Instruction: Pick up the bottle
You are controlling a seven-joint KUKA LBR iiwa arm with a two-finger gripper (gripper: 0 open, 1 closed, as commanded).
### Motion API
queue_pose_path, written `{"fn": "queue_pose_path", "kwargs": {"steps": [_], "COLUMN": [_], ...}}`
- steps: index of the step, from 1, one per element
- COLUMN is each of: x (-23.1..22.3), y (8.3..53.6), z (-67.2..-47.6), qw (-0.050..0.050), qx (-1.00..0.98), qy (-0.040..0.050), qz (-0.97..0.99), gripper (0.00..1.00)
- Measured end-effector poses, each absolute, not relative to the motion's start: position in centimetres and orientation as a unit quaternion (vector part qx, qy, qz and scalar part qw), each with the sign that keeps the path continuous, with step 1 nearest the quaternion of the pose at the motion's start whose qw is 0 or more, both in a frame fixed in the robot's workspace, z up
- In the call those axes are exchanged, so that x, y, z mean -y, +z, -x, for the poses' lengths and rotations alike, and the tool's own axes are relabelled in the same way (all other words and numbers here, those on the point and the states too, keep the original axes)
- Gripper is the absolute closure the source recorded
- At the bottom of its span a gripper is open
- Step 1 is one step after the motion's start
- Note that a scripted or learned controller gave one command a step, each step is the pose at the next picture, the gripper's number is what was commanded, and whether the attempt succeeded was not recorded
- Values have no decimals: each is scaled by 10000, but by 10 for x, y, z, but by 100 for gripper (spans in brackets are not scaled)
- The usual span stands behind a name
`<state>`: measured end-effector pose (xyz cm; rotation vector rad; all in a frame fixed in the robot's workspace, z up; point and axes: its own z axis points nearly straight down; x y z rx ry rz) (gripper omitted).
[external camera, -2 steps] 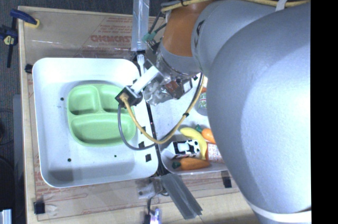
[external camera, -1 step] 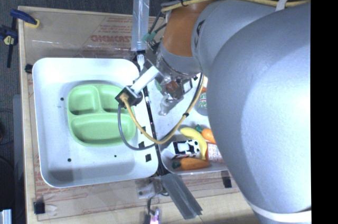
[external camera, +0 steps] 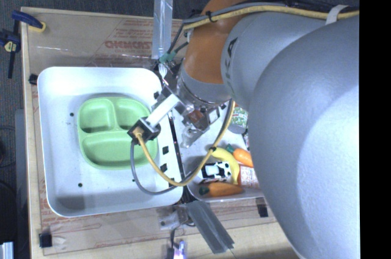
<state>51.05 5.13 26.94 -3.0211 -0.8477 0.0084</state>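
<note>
My gripper point(external camera: 192, 124) hangs below the orange wrist band, over the left edge of the right bin point(external camera: 198, 193), close to the wall between the two bins. The big grey arm hides most of that bin. Beside the gripper, a pale object with a green and white label point(external camera: 239, 120) peeks out from under the arm; it may be the bottle, but I cannot tell. A second labelled item with red print point(external camera: 248, 176) lies at the arm's edge lower down. Nothing can be seen held by the gripper.
The left bin point(external camera: 55, 129) holds a green divided plate point(external camera: 110, 132). A yellow banana point(external camera: 223, 158), an orange carrot-like piece point(external camera: 243, 156) and a brown item point(external camera: 223, 189) lie in the right bin's near corner. A yellow cable point(external camera: 160, 171) loops over the divider.
</note>
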Motion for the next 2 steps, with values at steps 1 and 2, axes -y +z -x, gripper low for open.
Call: {"fn": "queue_pose_path", "kwargs": {"steps": [1, 2], "x": [-62, -78], "y": [315, 189], "z": [-513, -581], "qw": [16, 17], "qx": [2908, 3011], "qy": [18, 45], "qz": [9568, 9536], "gripper": [0, 0]}}
